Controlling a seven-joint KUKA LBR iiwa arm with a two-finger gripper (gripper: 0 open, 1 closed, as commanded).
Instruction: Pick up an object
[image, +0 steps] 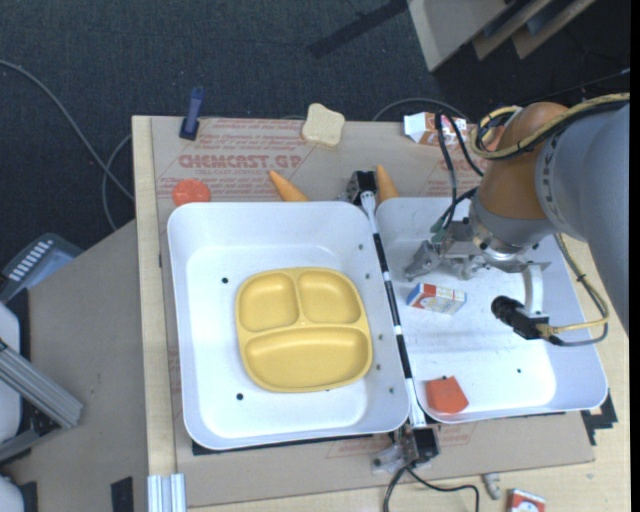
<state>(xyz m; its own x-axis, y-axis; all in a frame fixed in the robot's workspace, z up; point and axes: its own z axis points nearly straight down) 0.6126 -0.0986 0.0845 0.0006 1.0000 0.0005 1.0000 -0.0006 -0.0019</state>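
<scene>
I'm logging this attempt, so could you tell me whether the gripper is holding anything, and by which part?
Nothing is held. The gripper hovers above the small carton, which lies flat in the right bin.

The left bin holds a yellow divided plate. In the right bin the arm's gripper hangs just above a small red-and-white carton, with an orange block near the front wall.

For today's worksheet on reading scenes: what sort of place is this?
Probably a robotics lab bench: a grey robot arm reaches over two white bins, cables trail around, and toy items like a yellow divided plate serve as test objects.
</scene>
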